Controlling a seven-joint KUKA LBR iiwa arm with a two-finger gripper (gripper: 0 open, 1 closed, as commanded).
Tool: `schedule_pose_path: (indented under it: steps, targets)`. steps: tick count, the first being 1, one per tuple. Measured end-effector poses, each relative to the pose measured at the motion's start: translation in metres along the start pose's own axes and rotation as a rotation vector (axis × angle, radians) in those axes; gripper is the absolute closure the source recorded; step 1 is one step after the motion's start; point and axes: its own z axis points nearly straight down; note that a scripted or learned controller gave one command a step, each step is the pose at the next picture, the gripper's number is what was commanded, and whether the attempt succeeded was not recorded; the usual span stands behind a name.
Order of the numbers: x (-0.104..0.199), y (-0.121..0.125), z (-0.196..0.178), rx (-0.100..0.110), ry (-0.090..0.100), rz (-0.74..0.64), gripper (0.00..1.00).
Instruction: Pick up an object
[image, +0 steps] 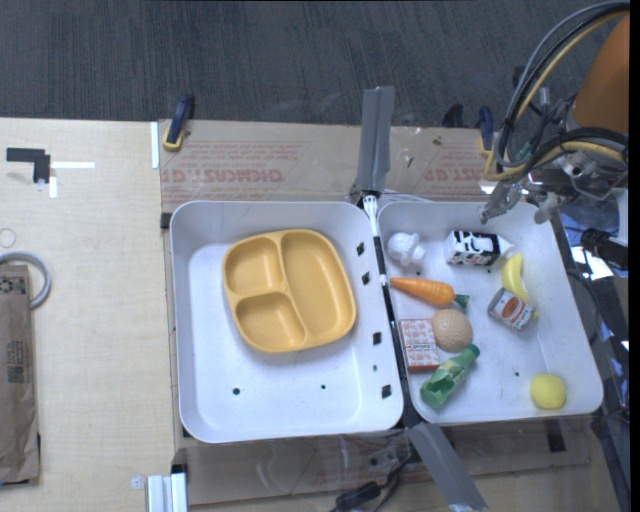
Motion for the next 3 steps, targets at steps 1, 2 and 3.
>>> schedule_pose_path:
  steps: [1, 2, 3]
  targets:
    - [-0.014, -0.027, 0.122, -0.001, -0.001, 0.065, 0.00]
    - [-0.047, -0.049, 0.058, -0.003, -0.002, -0.077, 0.00]
    - [-0.051, -0.067, 0.140, 0.000, 0.013, 0.026, 0.00]
